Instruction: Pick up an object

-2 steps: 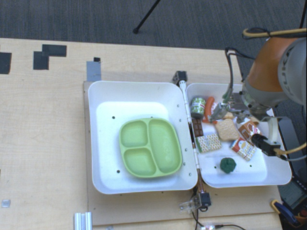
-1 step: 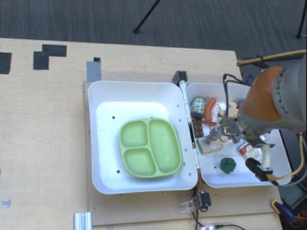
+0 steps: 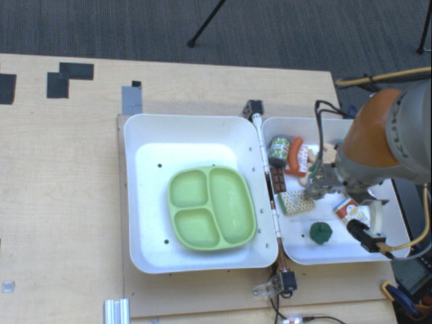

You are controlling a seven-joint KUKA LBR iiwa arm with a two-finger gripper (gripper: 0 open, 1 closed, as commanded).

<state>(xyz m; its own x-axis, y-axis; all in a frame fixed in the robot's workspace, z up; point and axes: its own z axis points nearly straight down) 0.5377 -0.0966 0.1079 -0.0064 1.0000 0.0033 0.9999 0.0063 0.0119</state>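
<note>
I see the arm (image 3: 391, 137) reaching over the right bin (image 3: 398, 238). The gripper (image 3: 314, 184) sits low, just above a speckled white packet (image 3: 297, 202); I cannot tell its finger state or any hold. A dark green object (image 3: 320, 232) lies nearby. The left bin (image 3: 145, 181) holds 1 green 3-compartment plate (image 3: 212, 208).
</note>
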